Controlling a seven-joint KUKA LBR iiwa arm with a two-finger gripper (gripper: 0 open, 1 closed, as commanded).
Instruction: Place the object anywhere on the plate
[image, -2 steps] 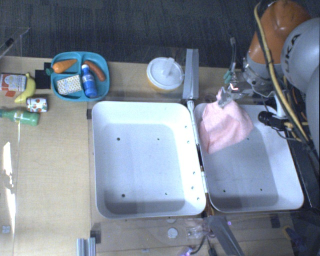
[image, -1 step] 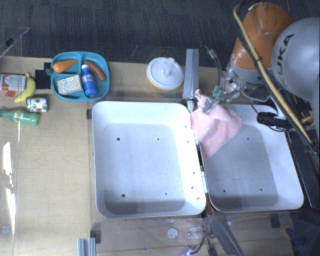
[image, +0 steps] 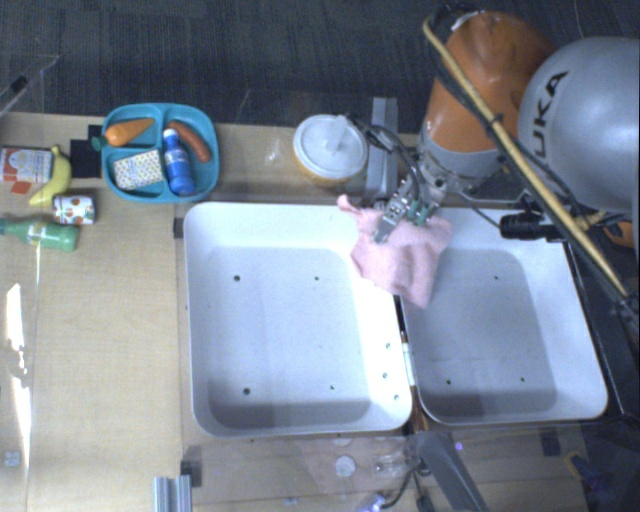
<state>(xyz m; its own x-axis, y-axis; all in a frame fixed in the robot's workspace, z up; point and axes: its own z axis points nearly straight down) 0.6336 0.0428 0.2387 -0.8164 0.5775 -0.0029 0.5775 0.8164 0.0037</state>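
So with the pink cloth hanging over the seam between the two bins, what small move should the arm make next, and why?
Probably lift a little. The gripper sits at the top of the pink cloth, which drapes across the seam between the left bin and the right bin. Raising it would show whether the cloth is really caught before any carry.

- Arm (image: 590, 110): a rounded grey shell marked with black letters "UKA".
- Orange band (image: 480, 70) above the wrist.
- A tan cable (image: 520, 160) runs slantwise across it.
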